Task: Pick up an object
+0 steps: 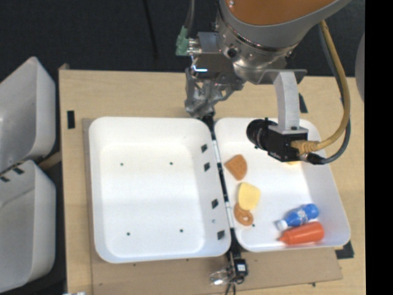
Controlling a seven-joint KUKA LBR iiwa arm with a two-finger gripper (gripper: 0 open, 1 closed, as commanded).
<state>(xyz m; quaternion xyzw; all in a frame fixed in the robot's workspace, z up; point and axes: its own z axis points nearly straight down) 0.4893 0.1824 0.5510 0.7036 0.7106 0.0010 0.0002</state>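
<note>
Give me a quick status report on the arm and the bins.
Gripper hovering at far rim between bins, nothing visibly held. Right bin holds orange bottle, blue bottle, yellow piece, two orange-brown pieces. Nothing blocking them.

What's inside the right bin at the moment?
The right bin holds an orange piece, a yellow piece, a small brown ring, a blue bottle and an orange-red bottle. The black camera unit covers part of its far end.

White bins (147, 251), tan bench (77, 91), orange bottle (303, 233) and blue-white bottle (299, 216) well right of the gripper (202, 106), yellow piece (248, 196)
</note>
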